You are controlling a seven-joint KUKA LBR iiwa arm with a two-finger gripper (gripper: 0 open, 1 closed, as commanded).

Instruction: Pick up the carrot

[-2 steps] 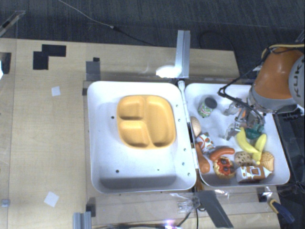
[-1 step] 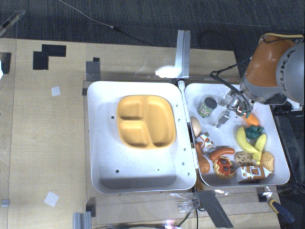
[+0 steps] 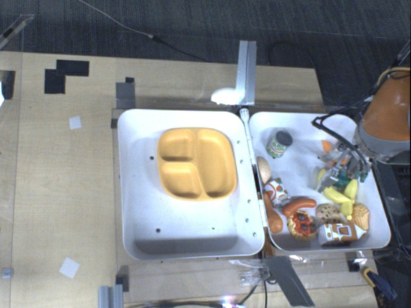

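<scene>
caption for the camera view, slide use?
Gripper low in the toy-food bin; yellow tray in the other bin.

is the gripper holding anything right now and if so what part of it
It cannot be told. The gripper sits low in the right bin over the toy food, beside a yellow piece, with nothing clearly seen between its tips.

the left white bin (image 3: 138, 191) holds a yellow divided tray (image 3: 196, 163). the right white bin (image 3: 302, 124) holds a small tin can (image 3: 279, 143) near its top, a sausage (image 3: 300, 204), a cookie (image 3: 327, 212) and yellow pieces (image 3: 342, 194) crowded low
</scene>
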